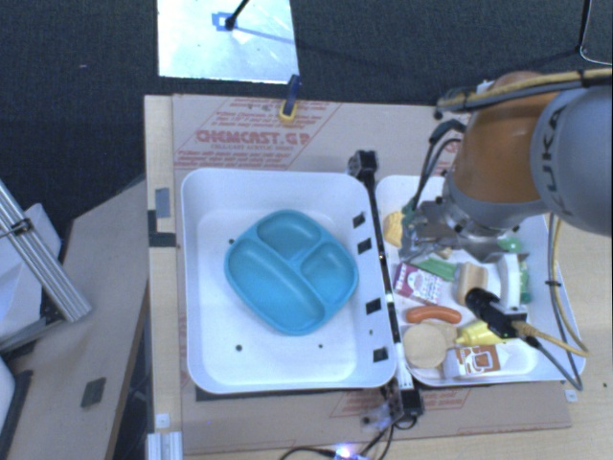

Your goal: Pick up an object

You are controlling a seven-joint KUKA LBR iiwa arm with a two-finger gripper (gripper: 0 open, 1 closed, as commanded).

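Two white bins are seen on the counter. The left bin holds a blue divided plate. The gripper is lowered into the right bin over toy food: a sausage, a round bun.

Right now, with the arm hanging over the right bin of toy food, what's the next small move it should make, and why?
Probably a short, straight descent. The claw sits above the far end of the right bin, over the clutter near the yellow piece and the red-and-white packet, and nothing visibly sits in its grip. The blue tray lies alone in the left bin, away from the arm.
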